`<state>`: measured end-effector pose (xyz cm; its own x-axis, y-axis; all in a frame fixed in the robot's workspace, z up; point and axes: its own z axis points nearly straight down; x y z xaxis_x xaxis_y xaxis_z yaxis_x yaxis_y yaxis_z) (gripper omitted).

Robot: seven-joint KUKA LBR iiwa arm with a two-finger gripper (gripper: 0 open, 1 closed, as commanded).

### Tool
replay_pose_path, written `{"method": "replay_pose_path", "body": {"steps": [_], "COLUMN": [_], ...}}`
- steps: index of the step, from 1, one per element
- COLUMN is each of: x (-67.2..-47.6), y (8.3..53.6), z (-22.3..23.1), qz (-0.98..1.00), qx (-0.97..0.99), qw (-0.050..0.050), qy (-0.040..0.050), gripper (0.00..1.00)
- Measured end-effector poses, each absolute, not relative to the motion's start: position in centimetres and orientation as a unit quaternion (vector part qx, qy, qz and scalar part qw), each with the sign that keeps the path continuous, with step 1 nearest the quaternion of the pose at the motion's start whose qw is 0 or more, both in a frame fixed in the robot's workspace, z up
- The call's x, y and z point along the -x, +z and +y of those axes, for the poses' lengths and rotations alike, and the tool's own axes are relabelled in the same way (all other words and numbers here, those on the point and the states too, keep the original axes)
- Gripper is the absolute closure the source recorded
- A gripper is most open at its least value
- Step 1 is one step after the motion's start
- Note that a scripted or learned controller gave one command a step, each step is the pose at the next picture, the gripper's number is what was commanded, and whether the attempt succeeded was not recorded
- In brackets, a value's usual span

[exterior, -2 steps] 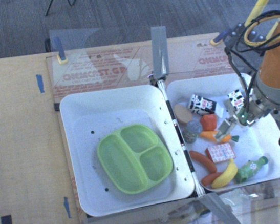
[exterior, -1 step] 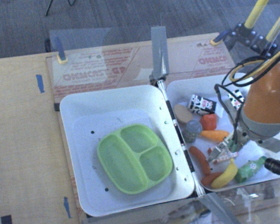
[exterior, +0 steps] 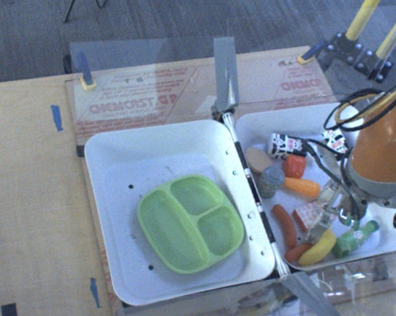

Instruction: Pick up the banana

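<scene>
The yellow banana (exterior: 319,247) lies at the front edge of the right bin (exterior: 252,128), between a red piece (exterior: 297,252) and a green bottle-shaped toy (exterior: 354,237). My gripper (exterior: 331,214) hangs just above and behind the banana, close to its upper end. The grey arm with its orange band (exterior: 386,145) comes in from the right and covers the bin's right side. Whether the gripper touches the banana is unclear.
The right bin also holds a red sausage (exterior: 286,223), an orange carrot (exterior: 303,187), a red item (exterior: 294,165), a grey lump (exterior: 272,178), a beige piece (exterior: 258,158) and a cow-patterned item (exterior: 284,145). A green divided plate (exterior: 190,222) lies in the left bin (exterior: 112,173).
</scene>
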<state>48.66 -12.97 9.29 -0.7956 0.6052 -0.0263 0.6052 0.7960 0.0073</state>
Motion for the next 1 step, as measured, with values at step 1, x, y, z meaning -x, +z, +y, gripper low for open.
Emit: {"method": "replay_pose_path", "body": {"steps": [1], "x": [-48.66], "y": [9.27], "z": [-12.93], "qz": [0.948], "qx": [-0.319], "qw": [0.013], "qy": [-0.0005], "gripper": [0.0]}}
